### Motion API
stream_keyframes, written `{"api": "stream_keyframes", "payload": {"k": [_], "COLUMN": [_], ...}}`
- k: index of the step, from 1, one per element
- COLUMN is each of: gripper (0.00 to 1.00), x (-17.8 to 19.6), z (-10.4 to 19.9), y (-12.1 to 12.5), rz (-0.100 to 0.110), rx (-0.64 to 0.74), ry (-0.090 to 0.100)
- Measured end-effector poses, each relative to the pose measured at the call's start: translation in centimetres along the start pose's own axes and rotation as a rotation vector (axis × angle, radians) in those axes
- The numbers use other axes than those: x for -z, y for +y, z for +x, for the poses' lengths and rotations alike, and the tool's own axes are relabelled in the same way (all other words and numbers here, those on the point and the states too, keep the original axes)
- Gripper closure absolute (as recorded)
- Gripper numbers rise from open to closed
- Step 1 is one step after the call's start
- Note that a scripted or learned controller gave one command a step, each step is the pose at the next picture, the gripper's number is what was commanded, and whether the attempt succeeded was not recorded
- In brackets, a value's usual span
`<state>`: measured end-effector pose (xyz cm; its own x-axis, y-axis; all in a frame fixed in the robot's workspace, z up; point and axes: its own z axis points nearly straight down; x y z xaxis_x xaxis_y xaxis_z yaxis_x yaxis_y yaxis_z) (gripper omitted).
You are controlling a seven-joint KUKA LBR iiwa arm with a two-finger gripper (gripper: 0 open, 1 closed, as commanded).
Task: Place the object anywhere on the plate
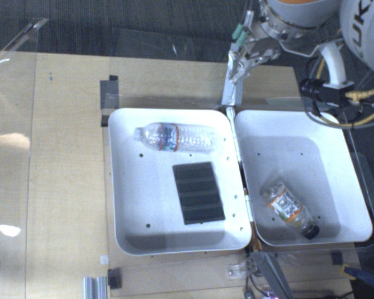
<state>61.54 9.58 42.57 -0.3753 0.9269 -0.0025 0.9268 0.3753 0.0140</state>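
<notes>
A clear plastic bottle (pixel 175 137) with a blue-and-red label lies on its side at the left bin's (pixel 128 167) far end, above the dark ribbed plate (pixel 199 192). The gripper (pixel 232 92) hovers over the bins' far junction, well apart from it; whether its fingers are apart cannot be told.

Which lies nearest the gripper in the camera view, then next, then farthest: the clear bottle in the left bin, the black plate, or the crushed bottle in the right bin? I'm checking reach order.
Measured from the gripper, above the bins' far edge:
1. Clear bottle, lying at the far end of the left bin.
2. Black plate, mid left bin.
3. Crushed bottle, near end of the right bin.
</notes>
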Motion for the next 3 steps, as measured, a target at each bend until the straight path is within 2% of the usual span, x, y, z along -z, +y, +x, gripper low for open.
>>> {"api": "stream_keyframes", "payload": {"k": [1,2,3], "gripper": [1.0,1.0,1.0], "x": [-0.4,-4.7,1.2], "z": [-8.7,0.2,9.1], "y": [-3.7,4.0,1.9], "rz": [0.008,0.008,0.004], "rx": [-0.079,-0.095,0.279], "ry": [0.0,0.002,0.004]}}
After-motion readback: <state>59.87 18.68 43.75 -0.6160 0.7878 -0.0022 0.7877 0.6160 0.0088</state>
